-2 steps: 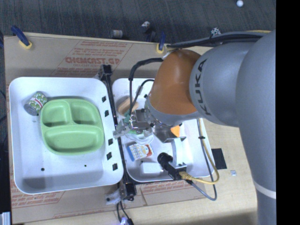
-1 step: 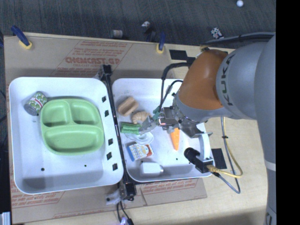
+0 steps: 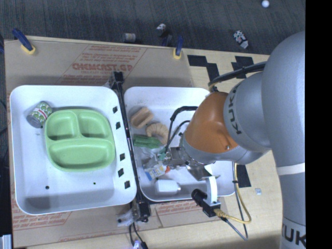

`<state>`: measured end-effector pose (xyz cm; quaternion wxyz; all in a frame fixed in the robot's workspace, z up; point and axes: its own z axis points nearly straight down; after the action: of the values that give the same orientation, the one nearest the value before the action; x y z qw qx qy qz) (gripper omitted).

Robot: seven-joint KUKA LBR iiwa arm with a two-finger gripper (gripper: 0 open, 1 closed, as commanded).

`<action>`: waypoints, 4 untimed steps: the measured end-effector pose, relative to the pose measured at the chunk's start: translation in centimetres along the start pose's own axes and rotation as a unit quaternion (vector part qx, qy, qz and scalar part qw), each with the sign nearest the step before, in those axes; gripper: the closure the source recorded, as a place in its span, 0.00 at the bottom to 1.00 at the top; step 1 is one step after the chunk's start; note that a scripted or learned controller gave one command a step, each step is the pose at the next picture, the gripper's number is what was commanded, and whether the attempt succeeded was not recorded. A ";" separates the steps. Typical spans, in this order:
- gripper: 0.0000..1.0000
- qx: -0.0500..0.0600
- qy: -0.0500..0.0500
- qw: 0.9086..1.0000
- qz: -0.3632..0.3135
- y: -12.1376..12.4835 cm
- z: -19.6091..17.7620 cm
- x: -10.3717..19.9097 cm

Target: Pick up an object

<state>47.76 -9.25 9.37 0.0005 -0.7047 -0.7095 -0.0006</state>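
So the arm's down over the right bin (image 3: 199, 95), gripper (image 3: 167, 157) near the green object (image 3: 147, 141) in the clutter; can't tell its state; looks like reach stage, next needs a clean close

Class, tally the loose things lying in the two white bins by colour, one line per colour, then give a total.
Green: 2, the divided tray and a green item
Tan: 2, two bread-like pieces
White: 1, a white block
Patterned: 1, a can
Total: 6, plus unclear clutter by the gripper.
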 end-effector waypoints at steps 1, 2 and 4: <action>1.00 -0.003 -0.002 1.000 -0.001 0.2 -1.2 -0.2; 1.00 -0.001 0.000 1.000 0.000 0.0 -10.8 6.5; 1.00 -0.001 -0.002 1.000 0.001 -0.1 -12.5 -0.8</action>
<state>47.68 -10.05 21.85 -0.0009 -0.7057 -0.7085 0.0002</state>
